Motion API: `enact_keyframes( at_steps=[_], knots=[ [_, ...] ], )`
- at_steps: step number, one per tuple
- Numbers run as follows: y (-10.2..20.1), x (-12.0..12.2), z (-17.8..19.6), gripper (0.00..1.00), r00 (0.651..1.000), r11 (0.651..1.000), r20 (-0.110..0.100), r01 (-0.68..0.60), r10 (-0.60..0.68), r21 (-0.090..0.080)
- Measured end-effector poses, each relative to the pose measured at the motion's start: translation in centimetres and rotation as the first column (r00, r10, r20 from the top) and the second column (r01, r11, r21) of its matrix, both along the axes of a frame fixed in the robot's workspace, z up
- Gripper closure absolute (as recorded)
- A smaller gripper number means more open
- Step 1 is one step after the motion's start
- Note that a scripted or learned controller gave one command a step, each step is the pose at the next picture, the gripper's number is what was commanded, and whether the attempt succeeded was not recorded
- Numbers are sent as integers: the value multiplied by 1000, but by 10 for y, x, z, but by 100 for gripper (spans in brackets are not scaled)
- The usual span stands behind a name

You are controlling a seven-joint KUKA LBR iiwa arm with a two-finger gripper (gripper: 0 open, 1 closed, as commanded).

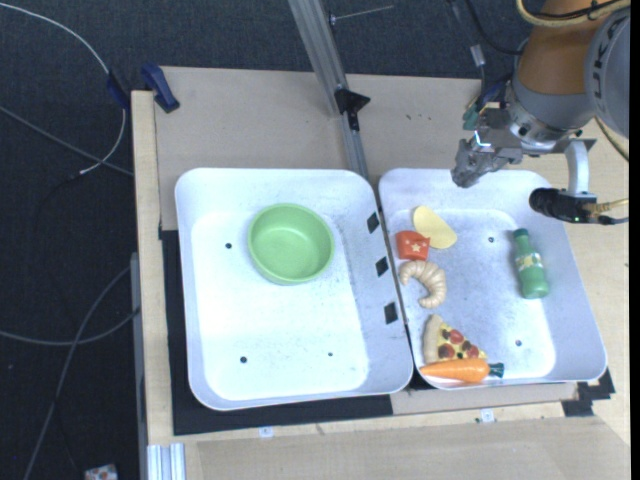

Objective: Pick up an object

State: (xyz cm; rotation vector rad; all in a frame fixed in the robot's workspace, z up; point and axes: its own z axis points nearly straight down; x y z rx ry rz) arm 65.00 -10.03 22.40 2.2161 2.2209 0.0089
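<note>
A: Two bins on the worktop [260, 128], side by side. Left bin [205, 368] carries one green bowl [290, 243], upright, toward its far half.

B: Right bin [575, 313] contents?

A: Six items. Green bottle [530, 262] lying near the right wall, apart from the rest. Along the left side, far to near: yellow chip [434, 228], red block [412, 245] touching its near-left edge, curled tan piece [427, 281] just below, pizza slice [448, 343], carrot [459, 371] at the near rim, touching the slice.

B: Gripper position?

A: Jaws [468, 171] hang over the far rim of the right bin, left of centre, pointing down. Arm [560, 48] enters from the upper right, orange band above the wrist.

B: Jaw state?

A: Cannot tell; the fingertips read as one dark mass from this angle. Nothing visible between them.

B: Nearest item to the jaws?

A: Chip, toward the near side of them, clearly apart. No item is lifted; all six rest on the bin floor.

B: Other notes?

A: Metal pole [320, 48] slants across the worktop above the bins. Blue clamp [158, 86] at the far-left corner.
</note>
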Motion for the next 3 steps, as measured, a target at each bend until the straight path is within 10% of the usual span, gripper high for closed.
enact_keyframes(
  at_steps=[1,3],
  knots=[
    [9,2,51,100,1000,1000,2,0,0,0],
    [108,-34,39,100,1000,1000,-18,-3,4,5]
  ],
)
